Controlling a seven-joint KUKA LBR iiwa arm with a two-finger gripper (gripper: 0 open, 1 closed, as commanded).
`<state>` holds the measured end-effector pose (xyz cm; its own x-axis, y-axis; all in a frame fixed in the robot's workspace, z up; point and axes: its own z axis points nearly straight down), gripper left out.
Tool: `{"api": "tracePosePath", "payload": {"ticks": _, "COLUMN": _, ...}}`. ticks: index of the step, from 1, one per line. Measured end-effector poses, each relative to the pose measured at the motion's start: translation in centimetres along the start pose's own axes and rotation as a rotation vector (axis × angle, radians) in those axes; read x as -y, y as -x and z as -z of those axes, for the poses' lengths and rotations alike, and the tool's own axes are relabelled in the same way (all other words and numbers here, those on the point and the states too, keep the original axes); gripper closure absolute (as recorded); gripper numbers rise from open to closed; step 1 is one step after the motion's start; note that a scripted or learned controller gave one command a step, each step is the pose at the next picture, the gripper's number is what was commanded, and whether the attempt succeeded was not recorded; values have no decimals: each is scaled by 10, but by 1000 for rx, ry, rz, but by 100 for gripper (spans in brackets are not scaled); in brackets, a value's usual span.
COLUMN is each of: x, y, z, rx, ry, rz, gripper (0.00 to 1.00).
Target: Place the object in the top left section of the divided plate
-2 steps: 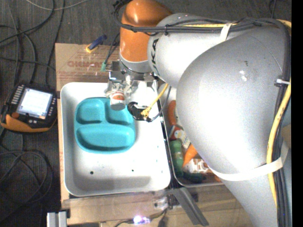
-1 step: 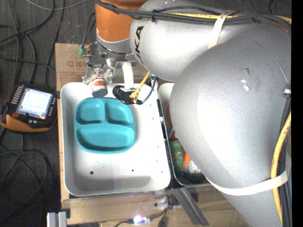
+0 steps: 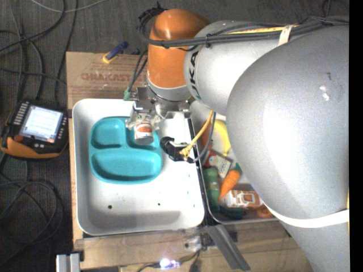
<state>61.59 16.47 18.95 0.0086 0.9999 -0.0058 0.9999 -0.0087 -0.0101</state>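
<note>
The gripper is clasping a small can above the teal divided plate; it should shift left before releasing.

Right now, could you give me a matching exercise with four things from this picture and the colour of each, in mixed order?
Things:
1. divided plate
2. left bin
3. carrot
4. band above the arm's wrist

Colours:
a. white
b. orange, on the grey arm
c. turquoise
d. orange, lying in the right bin

Pairs: 1-c, 2-a, 3-d, 4-b
</note>
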Motion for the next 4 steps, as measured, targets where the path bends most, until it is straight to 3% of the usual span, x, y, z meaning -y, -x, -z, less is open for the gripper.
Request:
{"api": "tracePosePath", "payload": {"ticks": 1, "x": -49, "y": -67, "z": 118, "rx": 0, "ry": 4, "rz": 43, "gripper": 100}}
{"api": "tracePosePath", "payload": {"ticks": 2, "x": -34, "y": -66, "z": -71, "rx": -8, "ry": 10, "rz": 50, "gripper": 100}}
{"api": "tracePosePath", "payload": {"ticks": 3, "x": -55, "y": -20, "z": -61, "rx": -10, "ry": 17, "rz": 317, "gripper": 100}}
{"api": "tracePosePath", "payload": {"ticks": 4, "x": -53, "y": -19, "z": -65, "rx": -8, "ry": 11, "rz": 317, "gripper": 0}}
